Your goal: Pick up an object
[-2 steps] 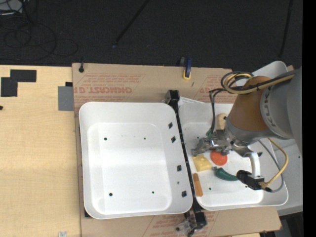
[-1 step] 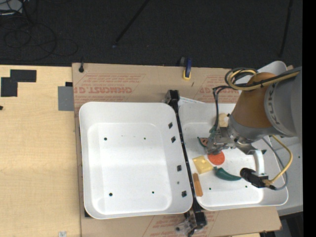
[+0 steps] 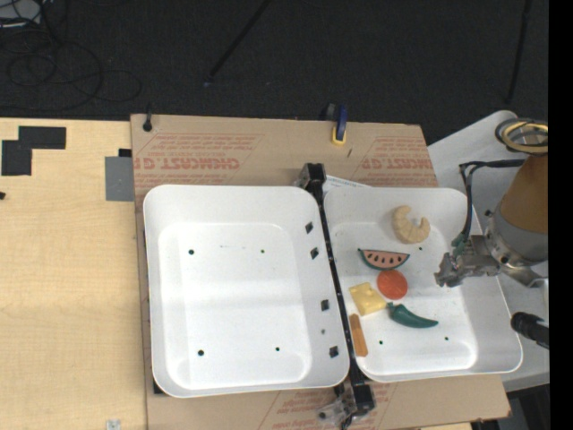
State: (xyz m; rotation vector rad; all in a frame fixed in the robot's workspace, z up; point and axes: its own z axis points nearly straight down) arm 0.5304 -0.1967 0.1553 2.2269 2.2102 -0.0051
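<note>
The right bin (image 3: 448,352) holds several toy foods: a beige croissant-like piece (image 3: 411,224), a watermelon slice (image 3: 384,258), a red tomato (image 3: 392,284), a yellow cheese wedge (image 3: 366,296), a dark green pepper (image 3: 412,315) and an orange stick (image 3: 357,335) along the bin's left wall. My gripper (image 3: 450,270) hangs over the right side of this bin, right of the tomato and apart from every item. Nothing sits between it and the bin floor that I can make out.
The left bin (image 3: 179,240) lies beside the right one, joined by a black divider with clips (image 3: 324,267). Both rest on a cardboard sheet (image 3: 269,155). A blue-and-yellow clamp (image 3: 338,125) stands at the back edge. The arm's body (image 3: 528,213) fills the right side.
</note>
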